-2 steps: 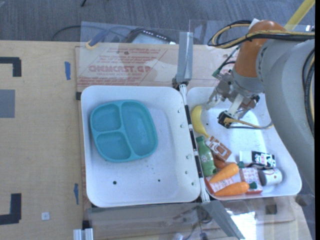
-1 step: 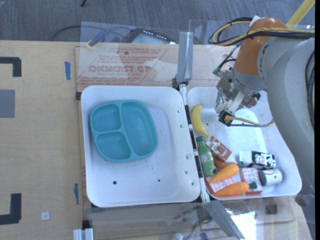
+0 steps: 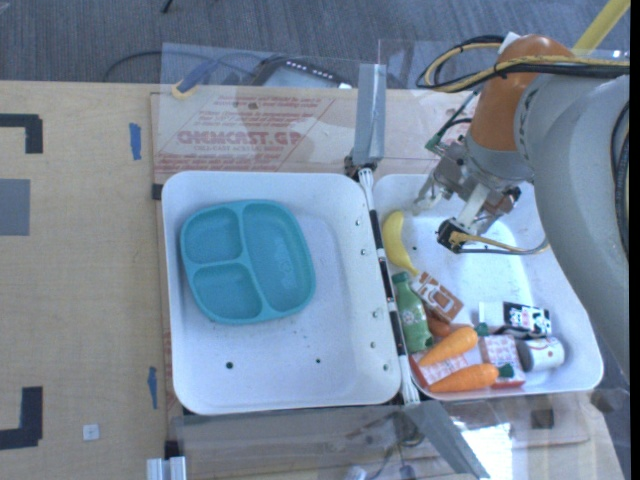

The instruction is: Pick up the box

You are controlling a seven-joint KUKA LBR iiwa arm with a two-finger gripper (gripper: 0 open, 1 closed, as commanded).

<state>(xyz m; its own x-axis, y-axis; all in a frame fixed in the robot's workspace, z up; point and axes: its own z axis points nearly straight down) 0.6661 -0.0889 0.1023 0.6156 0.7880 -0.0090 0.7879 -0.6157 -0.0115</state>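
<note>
Tray [image 3: 247, 261] in left bin [image 3: 200, 368]; banana [image 3: 397, 242] in right bin [image 3: 585, 358].

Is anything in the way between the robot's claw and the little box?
Nothing visible. The gripper hangs over bare floor in the right bin; the box lies below it, uncovered, touching the green bottle and carrots.

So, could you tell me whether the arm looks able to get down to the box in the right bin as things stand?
Probably yes. The gripper hangs over the far part of the right bin, and the box lies nearer, with its top uncovered, though the green bottle and carrot crowd it.
</note>
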